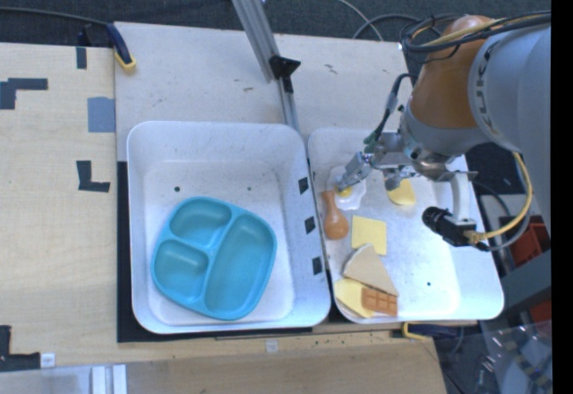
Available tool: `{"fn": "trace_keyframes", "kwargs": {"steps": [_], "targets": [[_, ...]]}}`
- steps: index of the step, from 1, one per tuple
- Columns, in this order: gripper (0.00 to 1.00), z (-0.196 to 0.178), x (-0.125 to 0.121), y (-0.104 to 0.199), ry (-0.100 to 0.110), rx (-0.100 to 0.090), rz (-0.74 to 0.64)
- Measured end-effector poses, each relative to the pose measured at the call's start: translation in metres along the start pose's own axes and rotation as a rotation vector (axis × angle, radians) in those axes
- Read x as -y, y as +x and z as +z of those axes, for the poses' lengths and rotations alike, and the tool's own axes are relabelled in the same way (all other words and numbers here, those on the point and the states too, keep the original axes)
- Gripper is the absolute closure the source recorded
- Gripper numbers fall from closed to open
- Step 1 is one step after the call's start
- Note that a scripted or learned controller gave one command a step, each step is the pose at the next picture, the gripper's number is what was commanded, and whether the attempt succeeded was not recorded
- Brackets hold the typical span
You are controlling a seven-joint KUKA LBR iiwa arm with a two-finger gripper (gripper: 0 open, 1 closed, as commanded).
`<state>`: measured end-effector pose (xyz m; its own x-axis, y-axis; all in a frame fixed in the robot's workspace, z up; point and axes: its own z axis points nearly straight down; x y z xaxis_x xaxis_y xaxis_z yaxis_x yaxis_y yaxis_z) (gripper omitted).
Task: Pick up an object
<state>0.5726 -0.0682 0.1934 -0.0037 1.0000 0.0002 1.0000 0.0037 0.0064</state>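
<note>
My gripper (370,175) hangs low over the back left part of the right bin (466,289), open, with nothing between its fingers. One finger (351,174) reaches toward a small white object (348,196); the other stands just above a pale yellow piece (404,194). Toward the bin's front lie an orange-brown oblong item (334,218), a flat yellow square (369,234), a tan wedge (368,266) and a yellow piece with a brown waffle-like block (364,299).
A blue divided plate (215,256) lies in the left bin (148,159). A metal post (252,12) slants over the bench behind the bins. The arm's grey and orange body (466,88) and black cables (452,226) hang over the right bin's right side.
</note>
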Motion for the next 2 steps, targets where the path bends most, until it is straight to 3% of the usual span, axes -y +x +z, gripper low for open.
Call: {"fn": "trace_keyframes", "kwargs": {"steps": [1,2], "targets": [[0.0,0.0052,0.0283,0.0638,0.01,-0.002,-0.003],[1.0,-0.0045,0.0276,0.0606,0.01,-0.001,0.001]]}}
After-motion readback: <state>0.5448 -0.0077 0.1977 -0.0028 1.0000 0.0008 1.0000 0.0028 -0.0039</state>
